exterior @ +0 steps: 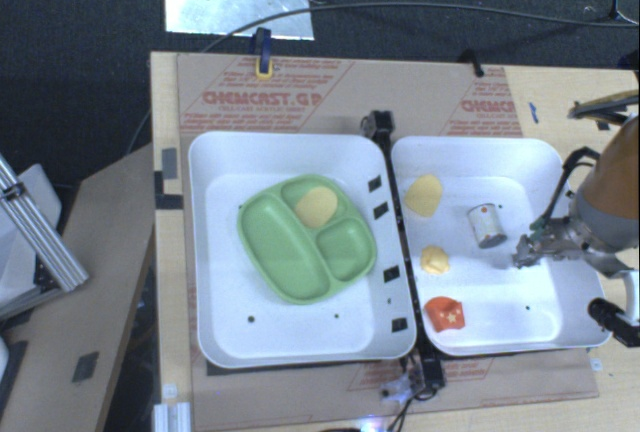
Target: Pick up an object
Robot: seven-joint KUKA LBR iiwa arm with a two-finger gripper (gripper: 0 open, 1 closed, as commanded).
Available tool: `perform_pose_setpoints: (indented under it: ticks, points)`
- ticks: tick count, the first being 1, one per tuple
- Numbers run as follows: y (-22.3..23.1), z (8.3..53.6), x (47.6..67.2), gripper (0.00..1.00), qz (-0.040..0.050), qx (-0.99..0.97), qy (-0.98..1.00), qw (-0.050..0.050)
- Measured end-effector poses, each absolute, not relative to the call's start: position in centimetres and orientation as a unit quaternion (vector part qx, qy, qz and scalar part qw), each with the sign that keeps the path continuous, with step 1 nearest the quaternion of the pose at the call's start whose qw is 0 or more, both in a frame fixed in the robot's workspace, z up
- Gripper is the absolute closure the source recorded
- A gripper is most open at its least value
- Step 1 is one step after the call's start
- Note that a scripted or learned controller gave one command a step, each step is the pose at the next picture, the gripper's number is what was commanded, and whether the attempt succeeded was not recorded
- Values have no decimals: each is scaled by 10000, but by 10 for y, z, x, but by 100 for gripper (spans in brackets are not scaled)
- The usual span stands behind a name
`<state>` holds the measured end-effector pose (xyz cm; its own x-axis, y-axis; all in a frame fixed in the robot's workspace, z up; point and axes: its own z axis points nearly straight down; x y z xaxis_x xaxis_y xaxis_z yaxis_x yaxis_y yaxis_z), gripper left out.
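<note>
In the right bin (pixel 540 165) lie several small objects: a pale yellow lump (pixel 424 194) near its far left, a small grey can (pixel 487 225) on its side in the middle, a smaller yellow piece (pixel 435 260) below that, and a red piece (pixel 445 313) at the front left. My gripper (pixel 528 250) hangs low over the right half of this bin, just right of and slightly nearer than the grey can, apart from it. I see nothing held in it.
The left bin (pixel 225 320) holds a green divided plate (pixel 290 260) with a yellow item (pixel 317 207) in its far compartment. The grey arm (pixel 605 210) comes in over the right bin's right wall. Black clips (pixel 385 245) sit along the seam between the bins.
</note>
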<state>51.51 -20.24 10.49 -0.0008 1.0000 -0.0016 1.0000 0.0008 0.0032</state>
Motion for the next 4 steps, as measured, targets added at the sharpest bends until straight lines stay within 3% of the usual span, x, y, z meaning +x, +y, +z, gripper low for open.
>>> perform_pose_setpoints:
  ticks: [3, 4]
  points:
    - [-199, 258, 528, 100, 15, 7053, 7089, 34]
    - [-148, 245, 538, 100, 11, 7039, 7103, 8]
